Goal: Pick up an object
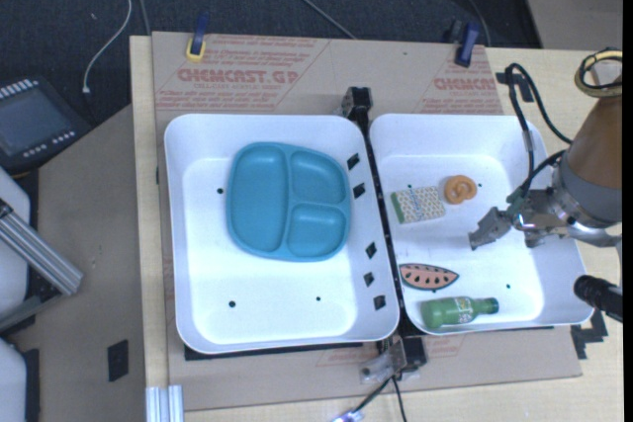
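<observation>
The right bin (495,138) holds several small objects. A green and white patterned block (417,204) lies near its left wall, with an orange ring-shaped piece (459,189) just to its right. Toward the front lie a watermelon slice (428,277) and a green bottle (457,311) on its side. My gripper (488,231) hangs over the middle right of this bin, pointing left. It sits right of the patterned block, below the orange ring, and apart from all of them.
A blue divided plate (289,201) lies in the left bin (198,242). Black clips line the wall between the bins (371,232). The arm's grey body (593,183) and cables cover the right bin's right edge.
</observation>
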You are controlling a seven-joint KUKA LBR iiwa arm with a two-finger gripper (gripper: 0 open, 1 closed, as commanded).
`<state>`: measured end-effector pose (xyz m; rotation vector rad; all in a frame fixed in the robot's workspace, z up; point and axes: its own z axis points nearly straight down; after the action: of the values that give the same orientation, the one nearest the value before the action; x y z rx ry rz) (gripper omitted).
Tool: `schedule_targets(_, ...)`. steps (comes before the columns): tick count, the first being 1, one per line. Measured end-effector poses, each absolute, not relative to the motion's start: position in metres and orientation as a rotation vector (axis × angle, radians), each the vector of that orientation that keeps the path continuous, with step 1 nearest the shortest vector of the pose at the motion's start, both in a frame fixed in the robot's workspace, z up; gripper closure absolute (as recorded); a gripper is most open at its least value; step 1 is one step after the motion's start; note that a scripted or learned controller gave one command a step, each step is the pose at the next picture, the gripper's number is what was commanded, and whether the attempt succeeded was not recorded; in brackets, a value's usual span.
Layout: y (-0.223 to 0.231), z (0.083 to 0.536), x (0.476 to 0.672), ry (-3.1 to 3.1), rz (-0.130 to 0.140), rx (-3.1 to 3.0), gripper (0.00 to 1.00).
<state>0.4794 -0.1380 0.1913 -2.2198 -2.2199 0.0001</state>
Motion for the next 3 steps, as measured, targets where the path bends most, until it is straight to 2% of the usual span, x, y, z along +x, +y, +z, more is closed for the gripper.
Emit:
schedule_targets(2, -0.131, 0.083, 0.485, -2.217, 0.001, -2.22, 0.0)
schedule_targets(3, -0.131, 0.096, 0.486, -2.219, -0.003, -2.222, 1.0)
